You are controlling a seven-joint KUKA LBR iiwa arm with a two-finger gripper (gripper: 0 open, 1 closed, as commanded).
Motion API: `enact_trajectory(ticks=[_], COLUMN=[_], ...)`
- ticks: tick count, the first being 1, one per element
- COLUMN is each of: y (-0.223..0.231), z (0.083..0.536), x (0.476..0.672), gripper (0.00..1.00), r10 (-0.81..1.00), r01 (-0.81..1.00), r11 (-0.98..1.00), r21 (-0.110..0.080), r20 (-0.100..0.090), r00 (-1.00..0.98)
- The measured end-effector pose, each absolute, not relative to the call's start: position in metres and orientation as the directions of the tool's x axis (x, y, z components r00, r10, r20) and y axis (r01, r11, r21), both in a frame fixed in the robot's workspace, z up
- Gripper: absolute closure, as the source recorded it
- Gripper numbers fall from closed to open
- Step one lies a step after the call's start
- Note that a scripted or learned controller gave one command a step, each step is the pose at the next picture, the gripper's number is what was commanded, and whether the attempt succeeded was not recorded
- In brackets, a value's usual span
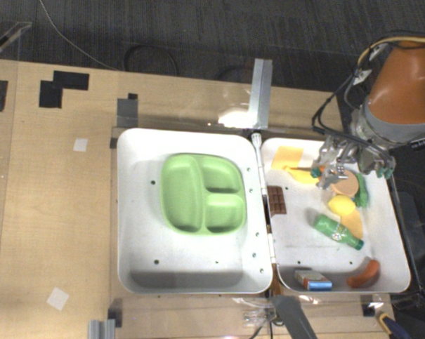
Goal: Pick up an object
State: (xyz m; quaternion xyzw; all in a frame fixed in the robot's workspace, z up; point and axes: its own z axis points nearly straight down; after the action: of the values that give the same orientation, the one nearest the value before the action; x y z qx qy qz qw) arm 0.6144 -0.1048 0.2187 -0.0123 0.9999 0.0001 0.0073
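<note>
The robot arm (402, 82) comes in from the right, grey with an orange part near its end. Its gripper (333, 167) hangs over the top of the right bin (398, 258). I cannot tell if the fingers are wide or narrow, and nothing can be seen between them.

The right bin has many small things in it. Just under the gripper is a round tan thing (347, 185), and a yellow lemon-shaped toy (341, 204) sits just below that. A green bottle (338, 230) lies on its side near the lemon toy. A flat yellow piece (289, 161) lies in the top left part of the bin, left of the gripper. A small brown block (276, 200) lies near the bin's left wall. At the bottom edge there is a little box with blue on it (314, 281) and a red-brown sausage shape (363, 274).

The left bin (136, 218) holds a big green tray (202, 193) with three parts. Both bins sit side by side on the wooden counter (49, 214).
</note>
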Motion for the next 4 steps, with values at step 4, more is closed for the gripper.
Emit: enact_trajectory(ticks=[4], y=[-0.023], z=[0.253], x=[0.635], gripper=[1.00], r10=[-0.156], r01=[-0.156], r11=[0.988], r21=[0.000], r20=[-0.012], r00=[-0.988])
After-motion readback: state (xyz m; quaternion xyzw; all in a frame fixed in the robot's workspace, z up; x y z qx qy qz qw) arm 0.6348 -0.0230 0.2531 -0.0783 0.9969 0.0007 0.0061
